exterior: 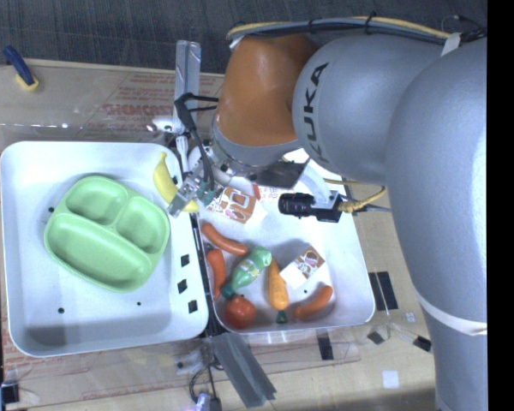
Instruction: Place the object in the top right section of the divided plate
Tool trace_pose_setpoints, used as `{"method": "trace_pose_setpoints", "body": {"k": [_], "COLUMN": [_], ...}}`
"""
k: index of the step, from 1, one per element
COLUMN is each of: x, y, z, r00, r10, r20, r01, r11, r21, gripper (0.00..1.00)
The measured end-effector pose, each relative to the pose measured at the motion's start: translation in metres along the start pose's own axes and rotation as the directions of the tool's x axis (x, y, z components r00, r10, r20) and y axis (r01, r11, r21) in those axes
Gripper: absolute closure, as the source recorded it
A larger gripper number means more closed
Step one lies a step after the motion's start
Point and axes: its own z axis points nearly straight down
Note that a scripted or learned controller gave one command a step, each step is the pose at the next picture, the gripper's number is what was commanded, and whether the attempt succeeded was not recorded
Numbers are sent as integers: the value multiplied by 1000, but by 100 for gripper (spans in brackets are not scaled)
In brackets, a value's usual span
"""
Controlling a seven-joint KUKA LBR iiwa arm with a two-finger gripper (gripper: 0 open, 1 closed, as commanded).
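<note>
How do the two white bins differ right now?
The left bin carries a green divided plate; the right bin carries a pile of toy food, among them a tomato and a green bottle. The left bin is in full sight; the arm covers part of the right bin. Both are shallow and white.

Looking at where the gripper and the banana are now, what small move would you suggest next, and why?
Probably a short move left and toward the near side, carrying the gripper over the top right section of the green plate. The gripper sits at the divide between the two bins, right beside the banana, which lies just past the plate's upper right corner. Whether the banana is actually gripped is unclear, so I would check that first.
</note>
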Motion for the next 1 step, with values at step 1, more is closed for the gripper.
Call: {"method": "trace_pose_setpoints", "body": {"k": [1], "x": [0], "y": [0], "z": [0], "r00": [1000], "r10": [0], "r20": [0], "r01": [0], "r11": [1000], "r21": [0], "gripper": [0]}}
